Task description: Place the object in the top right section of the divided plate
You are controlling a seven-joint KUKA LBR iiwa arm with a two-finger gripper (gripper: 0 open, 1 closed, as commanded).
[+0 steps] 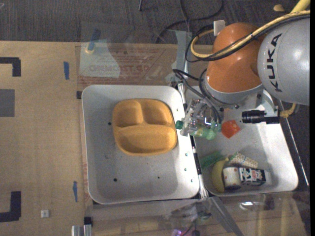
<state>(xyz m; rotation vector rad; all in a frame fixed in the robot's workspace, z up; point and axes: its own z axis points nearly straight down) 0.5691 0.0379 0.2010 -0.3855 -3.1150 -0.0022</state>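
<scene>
The gripper (198, 123) hangs over the seam between the two white bins, above the left edge of the right bin (288, 156) and just beside the right wall of the left bin (93, 146). A green object (208, 132) sits directly at the fingertips, with a smaller green part (179, 125) showing on the gripper's left side — whether the fingers are clamped on it or merely above it cannot be told from this angle, and the finger opening is likewise unreadable.

The divided plate (143, 127), yellow-orange, lies in the upper middle of the left bin, nearer the top edge than the bottom. Its top right section (158, 113) lies just left of the gripper, separated from it by the bin wall.

Right bin contents:
- an orange-red object (230, 129) near the gripper's right side, close to the green object;
- a green piece (210, 158) below it;
- a yellow item (219, 173), a small printed carton (244, 176) and a patterned piece (244, 159) grouped toward the bottom edge.

The arm's orange band (234, 58) and grey link (290, 58) cover the right bin's top edge.
</scene>
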